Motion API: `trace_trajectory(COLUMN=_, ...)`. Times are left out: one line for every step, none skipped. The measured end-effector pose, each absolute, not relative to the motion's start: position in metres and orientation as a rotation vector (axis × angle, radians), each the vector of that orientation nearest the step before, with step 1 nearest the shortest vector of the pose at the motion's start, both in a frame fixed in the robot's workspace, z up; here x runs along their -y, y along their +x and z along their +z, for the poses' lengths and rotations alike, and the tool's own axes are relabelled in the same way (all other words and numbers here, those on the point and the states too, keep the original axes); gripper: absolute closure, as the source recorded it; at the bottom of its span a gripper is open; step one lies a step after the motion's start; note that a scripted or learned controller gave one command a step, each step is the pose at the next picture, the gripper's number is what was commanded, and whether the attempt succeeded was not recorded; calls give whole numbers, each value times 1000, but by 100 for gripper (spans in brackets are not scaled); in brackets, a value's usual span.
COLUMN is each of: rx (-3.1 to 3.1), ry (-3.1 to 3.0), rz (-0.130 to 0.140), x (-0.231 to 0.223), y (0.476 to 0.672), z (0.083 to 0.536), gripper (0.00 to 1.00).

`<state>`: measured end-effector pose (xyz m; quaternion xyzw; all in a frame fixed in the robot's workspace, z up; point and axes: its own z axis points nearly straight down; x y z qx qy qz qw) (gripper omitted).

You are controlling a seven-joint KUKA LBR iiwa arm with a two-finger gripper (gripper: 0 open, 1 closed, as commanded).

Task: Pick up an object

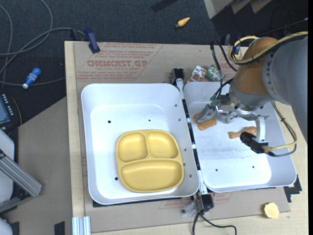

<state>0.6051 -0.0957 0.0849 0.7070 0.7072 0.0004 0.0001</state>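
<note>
the grey arm with its orange band reaches in from 3 o'clock and hangs over the right bin, its gripper low over the upper left part of that bin; whether the jaws are released or clenched on anything cannot be told, since the wrist hides them from above. two small orange-brown objects lie in this bin: one at the gripper's 8 o'clock, close to the divider between the bins and just beside the gripper's metal parts, and another at the gripper's 4 o'clock, near a black cable fitting. the left bin holds a yellow divided tray, three compartments, sitting toward the bin's 5 o'clock. outside the bins, a crumpled wrapper rests on the cardboard at the right bin's 12 o'clock, a yellow piece sits past the bin's 5 o'clock corner, and a blue bottle lies on the dark floor at 9 o'clock of the bench
</note>
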Motion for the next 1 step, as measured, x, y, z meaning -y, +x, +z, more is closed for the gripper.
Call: trace_trajectory(rx=-2221, ry=2217, rz=3, x=103, y=633, z=85, gripper=0)
